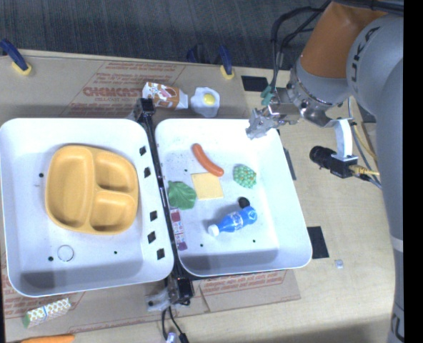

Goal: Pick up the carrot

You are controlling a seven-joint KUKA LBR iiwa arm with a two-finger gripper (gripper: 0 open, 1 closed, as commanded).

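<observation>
The carrot (207,159) lay in the right bin (290,220), its long axis running from 10 to 4 o'clock, at about 8 o'clock from the gripper (259,126), which hovered empty over the bin's upper-right rim, fingers slightly apart.

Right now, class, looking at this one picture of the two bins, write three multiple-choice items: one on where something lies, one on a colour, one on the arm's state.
1. Where does the yellow tray lie?
A. left bin
B. right bin
C. on the bench

2. What colour is the bottle?
A. red
B. blue
C. black

3. Where is the gripper?
A. touching the carrot
B. over the left bin
C. at the right bin's far edge, apart from the carrot

Key: 1 A, the tray sits in the left bin. 2 B, its body is blue with a white cap. 3 C, the carrot lies alone in the right bin.
</observation>
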